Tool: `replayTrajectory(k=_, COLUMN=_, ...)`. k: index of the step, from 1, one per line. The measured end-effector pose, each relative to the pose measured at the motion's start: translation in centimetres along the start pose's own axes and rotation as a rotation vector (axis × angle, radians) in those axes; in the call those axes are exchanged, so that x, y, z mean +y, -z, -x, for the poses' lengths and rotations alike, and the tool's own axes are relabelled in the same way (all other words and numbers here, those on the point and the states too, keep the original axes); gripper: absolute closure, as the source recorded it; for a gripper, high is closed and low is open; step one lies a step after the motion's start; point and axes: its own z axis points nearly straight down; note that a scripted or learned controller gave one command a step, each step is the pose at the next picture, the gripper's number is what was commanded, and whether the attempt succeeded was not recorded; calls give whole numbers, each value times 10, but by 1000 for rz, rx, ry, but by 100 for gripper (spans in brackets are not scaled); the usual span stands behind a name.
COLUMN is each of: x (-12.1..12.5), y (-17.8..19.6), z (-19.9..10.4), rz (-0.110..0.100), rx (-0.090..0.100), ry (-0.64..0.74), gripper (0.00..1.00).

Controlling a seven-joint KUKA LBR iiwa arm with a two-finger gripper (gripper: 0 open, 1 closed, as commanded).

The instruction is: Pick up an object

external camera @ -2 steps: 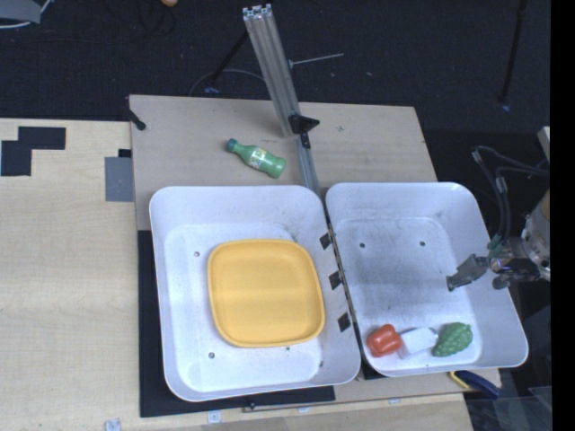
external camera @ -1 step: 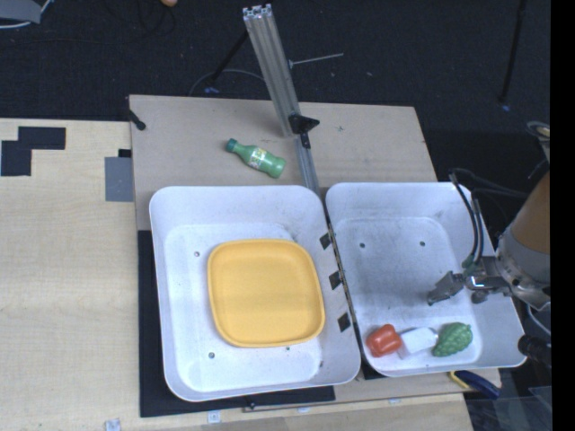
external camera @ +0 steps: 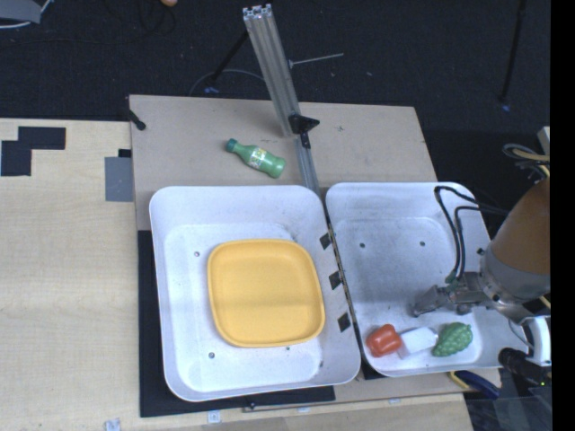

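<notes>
Currently: my claw [external camera: 429,305] sits low in the right bin [external camera: 395,214], empty; whether it is spread or pressed together I cannot tell. Nearest items, along the bin's near wall: green toy vegetable [external camera: 452,338], white block [external camera: 418,340], red toy pepper [external camera: 384,339], lying close in a row running left to right. Advice: centre over one piece, straddle its short side, then descend. Further out: yellow plate [external camera: 266,292], left bin [external camera: 180,241]. Beyond: green bottle [external camera: 256,158] on the bench, long axis slanted, cap toward the left.
</notes>
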Motion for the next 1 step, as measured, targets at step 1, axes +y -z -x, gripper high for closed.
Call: replayTrajectory(k=1, x=1, y=12, z=2, rz=4, rx=-1, ry=-4, gripper=100)
